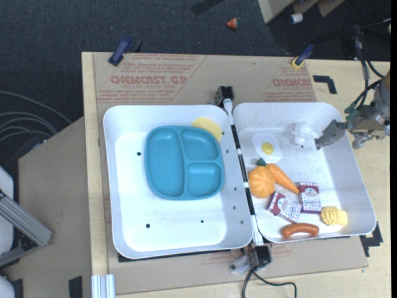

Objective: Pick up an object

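Note:
The right bin (pixel 360 185) holds several toy foods: a fried egg (pixel 267 146), a small white piece (pixel 302 132), an orange pumpkin (pixel 261 182), a carrot (pixel 283 176), two red-and-white packets (pixel 285 207) (pixel 308 197), a yellow corn cob (pixel 334 216) and a sausage (pixel 299 230). My gripper (pixel 342 138) hangs over the bin's upper right corner, to the right of the white piece. It is open, with nothing between its fingers.
The left bin (pixel 124 185) carries a blue divided plate (pixel 184 162) with a yellow item (pixel 208 127) at its far edge. Black clamps (pixel 226 95) sit where the bins meet. Blue clips (pixel 119 51) (pixel 303 56) mark the board's back edge.

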### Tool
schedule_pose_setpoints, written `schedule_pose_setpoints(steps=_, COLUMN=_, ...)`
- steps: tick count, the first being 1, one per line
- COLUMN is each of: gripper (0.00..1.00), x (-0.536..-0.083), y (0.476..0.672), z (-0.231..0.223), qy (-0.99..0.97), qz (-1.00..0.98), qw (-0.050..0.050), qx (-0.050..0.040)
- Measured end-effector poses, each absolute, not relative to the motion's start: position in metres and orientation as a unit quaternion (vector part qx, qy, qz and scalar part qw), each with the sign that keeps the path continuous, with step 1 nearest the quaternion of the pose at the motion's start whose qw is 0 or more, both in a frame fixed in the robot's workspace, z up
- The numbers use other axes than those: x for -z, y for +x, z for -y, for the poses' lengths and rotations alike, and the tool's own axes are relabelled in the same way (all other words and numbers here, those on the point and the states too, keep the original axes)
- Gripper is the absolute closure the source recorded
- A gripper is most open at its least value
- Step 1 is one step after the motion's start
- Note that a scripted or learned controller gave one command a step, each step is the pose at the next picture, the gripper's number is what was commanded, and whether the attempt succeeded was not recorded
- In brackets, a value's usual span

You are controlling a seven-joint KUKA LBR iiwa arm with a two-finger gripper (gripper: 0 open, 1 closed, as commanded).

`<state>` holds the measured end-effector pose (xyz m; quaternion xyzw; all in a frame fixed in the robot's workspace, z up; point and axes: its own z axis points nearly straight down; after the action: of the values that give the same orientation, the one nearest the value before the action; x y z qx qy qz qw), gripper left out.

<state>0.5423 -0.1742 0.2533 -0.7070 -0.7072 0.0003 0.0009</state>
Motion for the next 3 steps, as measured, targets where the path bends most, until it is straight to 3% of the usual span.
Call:
schedule_pose_setpoints(steps=1, gripper=0.00, x=-0.131, y=0.544, z=0.156, qy=-0.707, qz=0.707, qw=0.001, qx=-0.0004)
schedule_pose_setpoints(steps=2, gripper=0.00, x=-0.084, y=0.582, z=0.099, qy=-0.707, qz=0.708, qw=0.001, qx=0.0000)
schedule_pose_setpoints(steps=3, gripper=0.00, x=-0.248, y=0.524, z=0.058, qy=-0.707, qz=0.707, qw=0.000, qx=0.0002)
